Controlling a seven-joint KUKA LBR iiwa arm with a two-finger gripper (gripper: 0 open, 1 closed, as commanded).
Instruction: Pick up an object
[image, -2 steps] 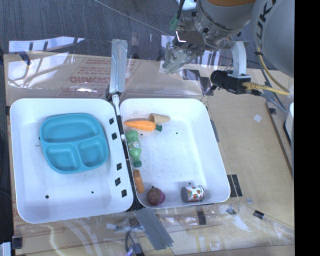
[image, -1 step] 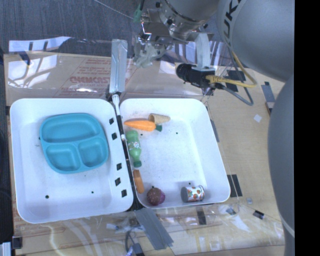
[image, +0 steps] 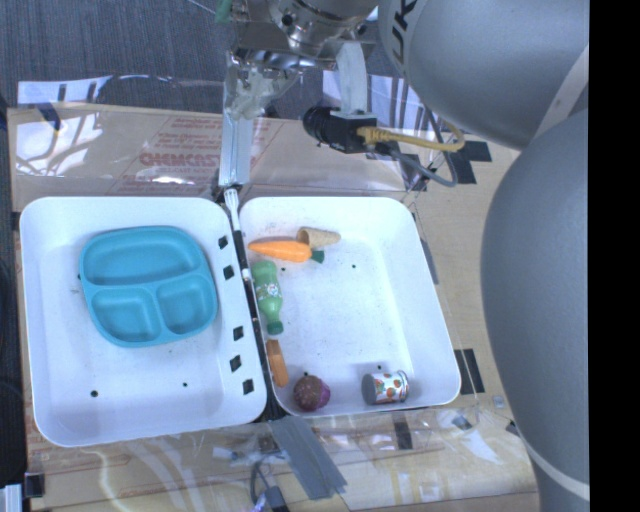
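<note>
- Left bin (image: 40, 300): a blue divided tray (image: 148, 285).
- Right bin (image: 425, 300): carrot (image: 280, 250), green bottle (image: 267, 295), orange piece (image: 277, 362) along its left wall; cone-like item (image: 318, 238) touching the carrot; dark red fruit (image: 311, 392) and small can (image: 384, 386) near the front.
- Pincer (image: 290, 30): cut off at the top edge above the desk; state cannot be told.

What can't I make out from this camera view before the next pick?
- Gripper: partly cut off by the top edge, blurred; open or shut unclear.
- Small can: label too small to read.
- Dark round item: too blurred to identify.
- Bench right of the right bin: hidden behind the arm.
</note>
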